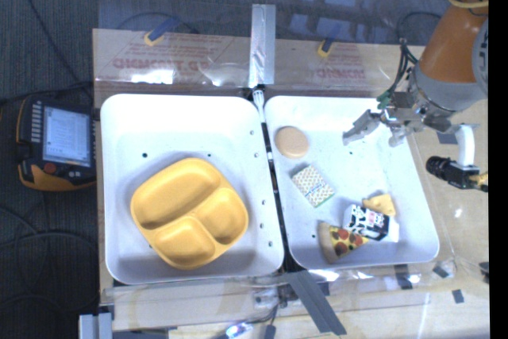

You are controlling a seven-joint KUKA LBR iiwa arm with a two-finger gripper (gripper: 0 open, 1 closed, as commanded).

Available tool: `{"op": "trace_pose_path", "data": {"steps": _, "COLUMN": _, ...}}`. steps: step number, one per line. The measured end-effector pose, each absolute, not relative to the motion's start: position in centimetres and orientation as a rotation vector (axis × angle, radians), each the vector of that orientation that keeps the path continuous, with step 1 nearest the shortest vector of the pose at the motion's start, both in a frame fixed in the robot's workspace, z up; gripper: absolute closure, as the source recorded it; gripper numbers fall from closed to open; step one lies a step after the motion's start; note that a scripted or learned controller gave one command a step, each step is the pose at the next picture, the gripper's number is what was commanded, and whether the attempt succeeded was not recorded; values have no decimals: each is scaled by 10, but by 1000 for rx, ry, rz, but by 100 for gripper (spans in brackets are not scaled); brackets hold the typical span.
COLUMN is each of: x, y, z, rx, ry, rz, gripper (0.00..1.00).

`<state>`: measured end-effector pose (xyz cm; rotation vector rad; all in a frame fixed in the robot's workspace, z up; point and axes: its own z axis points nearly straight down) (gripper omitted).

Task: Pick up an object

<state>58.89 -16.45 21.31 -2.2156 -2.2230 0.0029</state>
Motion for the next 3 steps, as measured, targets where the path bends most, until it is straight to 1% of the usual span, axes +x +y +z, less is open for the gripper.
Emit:
{"op": "trace_pose_path", "data": {"steps": 1, "x": 563, "y": -115, "z": 112, "rx": -2161, "ry": -2276, "rz": 2, "gripper": 0}}
{"op": "trace_pose_path", "data": {"steps": 2, "x": 585, "y": -183, "z": 223, "rx": -2297, "ry": -2144, "rz": 7, "gripper": 0}}
{"op": "trace_pose_path", "data": {"steps": 3, "x": 553, "y": -100, "z": 164, "rx": -2029, "ry": -2392, "rz": 3, "gripper": 0}}
